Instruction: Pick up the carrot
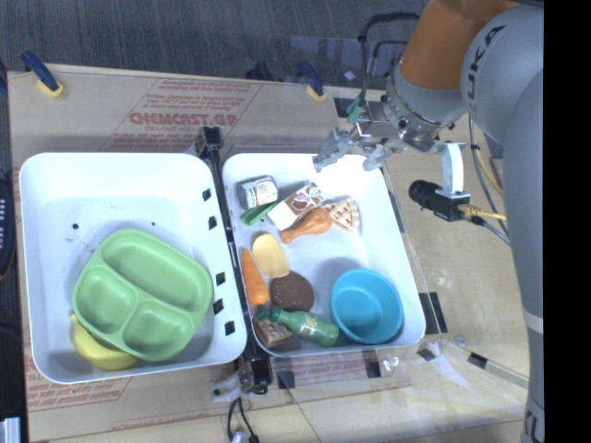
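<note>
One carrot (255, 278) waits untouched; my gripper (349, 148) hangs spread and bare, so I descend next.

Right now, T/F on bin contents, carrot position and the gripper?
1. The carrot lies in the right bin. True.
2. The gripper holds the carrot. False: it is over the right bin's far edge, apart from the carrot.
3. The green tray is in the left bin. True.
4. The blue bowl sits in the left bin. False: it is in the right bin.
</note>
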Available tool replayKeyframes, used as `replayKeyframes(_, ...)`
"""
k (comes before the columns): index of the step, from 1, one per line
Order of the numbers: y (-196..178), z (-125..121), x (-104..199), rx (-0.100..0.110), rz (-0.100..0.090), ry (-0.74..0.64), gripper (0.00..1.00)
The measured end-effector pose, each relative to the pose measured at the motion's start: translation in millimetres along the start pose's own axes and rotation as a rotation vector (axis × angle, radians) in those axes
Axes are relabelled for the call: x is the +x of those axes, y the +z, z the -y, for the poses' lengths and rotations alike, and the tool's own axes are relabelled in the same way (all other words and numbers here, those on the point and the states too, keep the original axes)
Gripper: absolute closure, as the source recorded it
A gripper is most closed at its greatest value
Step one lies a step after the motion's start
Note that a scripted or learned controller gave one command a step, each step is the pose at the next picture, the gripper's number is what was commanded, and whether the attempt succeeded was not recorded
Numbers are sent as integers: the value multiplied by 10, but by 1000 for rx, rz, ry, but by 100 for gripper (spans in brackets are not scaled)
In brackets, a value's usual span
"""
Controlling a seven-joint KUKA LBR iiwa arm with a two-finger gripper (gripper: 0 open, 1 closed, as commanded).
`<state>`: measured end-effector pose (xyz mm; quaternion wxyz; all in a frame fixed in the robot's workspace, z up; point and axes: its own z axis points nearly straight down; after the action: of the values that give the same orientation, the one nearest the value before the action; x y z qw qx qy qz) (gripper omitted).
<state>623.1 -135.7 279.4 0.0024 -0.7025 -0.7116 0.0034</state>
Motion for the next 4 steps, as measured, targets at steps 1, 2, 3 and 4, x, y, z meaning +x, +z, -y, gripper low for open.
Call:
replayKeyframes(1, 1373, 81, -321, 5, -3, -272, 0)
replayKeyframes(2, 1754, 298, 234, -22, 14, -231, 0)
replayKeyframes(3, 1750, 360, 312, -24, 22, -455, 0)
replayKeyframes(4, 1883, 705, 366, 2, -2, -172, 0)
